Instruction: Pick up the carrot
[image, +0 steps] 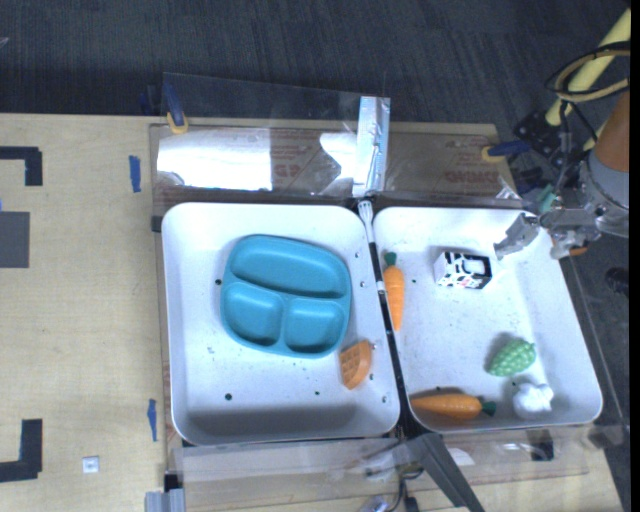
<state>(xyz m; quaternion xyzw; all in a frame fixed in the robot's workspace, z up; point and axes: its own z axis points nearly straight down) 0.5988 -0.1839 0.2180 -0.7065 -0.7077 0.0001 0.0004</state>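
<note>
Approach step: gripper (520, 235) hangs empty, fingers spread, with the carrot (394, 290) well off to its left; next, travel over and descend.

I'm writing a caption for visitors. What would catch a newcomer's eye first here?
The blue divided tray in the middle of the left bin stands out most. Next come two carrots in the right bin: one carrot along its left wall, another carrot at its near edge. The claw hovers over that bin's far right corner.
</note>
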